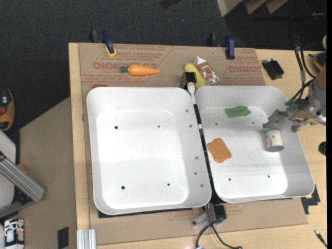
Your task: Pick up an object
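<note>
The right bin (290, 188) holds three things. A green flat block (237, 111) lies near its back wall. An orange-tan flat piece (219, 150) rests near its left wall. A small white and grey can (273, 140) lies on its side toward the right. My gripper (282, 121) reaches in over the bin's right rim and hangs just above and behind the can. Nothing is seen held in it.
The left bin (104, 108) sits beside the right one. Behind the bins on the board lie a toy carrot (140, 70), a yellow banana (192, 70) and a small orange-white carton (208, 72). Blue clamps (109, 44) stand at the back edge, with cables to the right.
</note>
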`<state>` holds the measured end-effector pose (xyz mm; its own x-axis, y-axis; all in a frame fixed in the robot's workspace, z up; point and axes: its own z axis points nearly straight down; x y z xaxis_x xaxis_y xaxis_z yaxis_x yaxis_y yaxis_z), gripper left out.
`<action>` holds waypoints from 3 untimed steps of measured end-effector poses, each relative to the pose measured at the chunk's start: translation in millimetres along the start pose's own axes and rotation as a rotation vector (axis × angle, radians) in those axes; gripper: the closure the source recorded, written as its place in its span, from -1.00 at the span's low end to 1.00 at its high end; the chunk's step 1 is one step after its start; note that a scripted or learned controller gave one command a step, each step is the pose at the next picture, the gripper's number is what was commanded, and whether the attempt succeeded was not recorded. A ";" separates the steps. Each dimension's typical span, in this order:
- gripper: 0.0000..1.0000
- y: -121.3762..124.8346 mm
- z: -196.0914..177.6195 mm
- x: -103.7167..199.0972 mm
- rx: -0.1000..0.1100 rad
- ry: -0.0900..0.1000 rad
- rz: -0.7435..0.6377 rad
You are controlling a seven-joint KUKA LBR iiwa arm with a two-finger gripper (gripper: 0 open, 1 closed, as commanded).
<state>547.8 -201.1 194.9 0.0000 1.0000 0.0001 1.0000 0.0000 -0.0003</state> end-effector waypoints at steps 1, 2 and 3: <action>-1.00 37.0 -72.1 -15.0 -0.011 -0.005 -0.002; 1.00 35.4 -78.4 -14.2 -0.006 -0.004 -0.001; 1.00 -5.9 -22.7 39.3 0.008 0.005 -0.003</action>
<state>541.9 -161.8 217.6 -0.0032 1.0000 0.0048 1.0000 0.0033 -0.0084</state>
